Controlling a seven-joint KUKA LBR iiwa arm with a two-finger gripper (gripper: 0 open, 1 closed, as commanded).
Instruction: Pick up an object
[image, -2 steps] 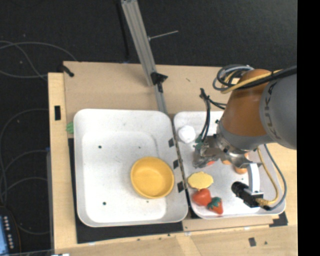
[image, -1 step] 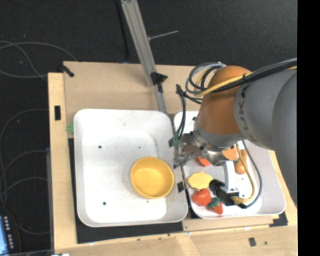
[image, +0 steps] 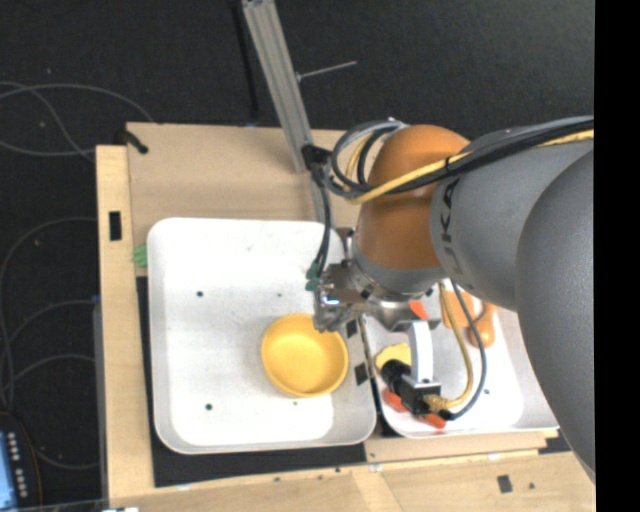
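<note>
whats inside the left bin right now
A yellow bowl sits in the left bin, near its right wall, with the gripper at the bowl's upper rim. The arm covers much of the right bin.

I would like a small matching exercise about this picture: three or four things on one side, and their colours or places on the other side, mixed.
Things:
1. bowl
2. left bin
3. band on the arm
4. gripper

Descriptions:
A. orange, above the wrist
B. white, holding the bowl
C. yellow, in the left bin, near its right wall
D. just above the bowl's upper rim

Pairs: 1-C, 2-B, 3-A, 4-D
</note>
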